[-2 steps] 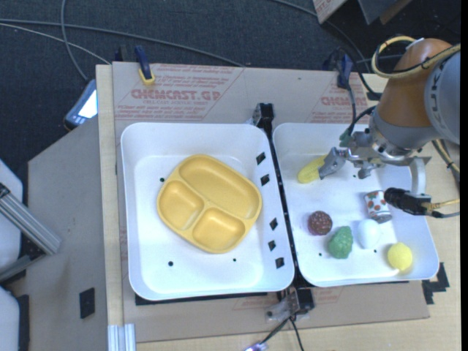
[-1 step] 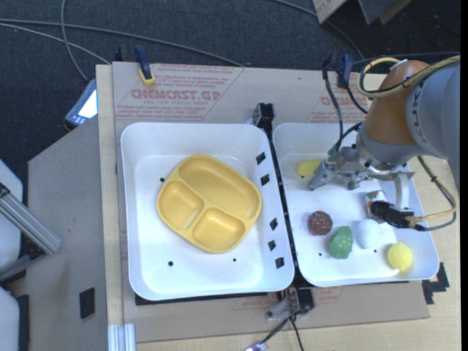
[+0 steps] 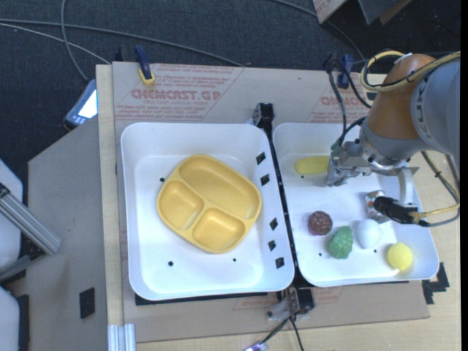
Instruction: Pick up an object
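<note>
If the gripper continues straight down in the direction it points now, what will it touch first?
Most likely the yellow banana-like object or the bare floor of the right bin just beside it. The gripper hangs at that object's right end, but the slanted view leaves its height and exact line unclear.

The bench (image 3: 219,86) is seen by one fixed camera from above, at a slant. Both white bins, the left bin (image 3: 139,218) and the right bin (image 3: 307,265), are taken in whole, from moderate distance.
</note>
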Robot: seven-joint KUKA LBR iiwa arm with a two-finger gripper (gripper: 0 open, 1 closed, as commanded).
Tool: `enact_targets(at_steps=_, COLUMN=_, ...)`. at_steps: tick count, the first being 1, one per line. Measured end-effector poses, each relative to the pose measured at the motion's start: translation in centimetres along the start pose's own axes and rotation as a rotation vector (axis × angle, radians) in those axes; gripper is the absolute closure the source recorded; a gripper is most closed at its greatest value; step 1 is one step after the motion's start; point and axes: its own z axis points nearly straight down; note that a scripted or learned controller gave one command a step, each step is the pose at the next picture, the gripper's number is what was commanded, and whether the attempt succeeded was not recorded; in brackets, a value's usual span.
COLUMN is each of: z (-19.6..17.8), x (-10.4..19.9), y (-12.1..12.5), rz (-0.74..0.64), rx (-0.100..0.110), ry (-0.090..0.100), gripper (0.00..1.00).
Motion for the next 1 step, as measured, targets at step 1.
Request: enact_targets(at_steps=1, z=-4.46, x=-0.48, y=0.19, rz=0.0, rx=-0.005, ry=-0.003, gripper=1.0)
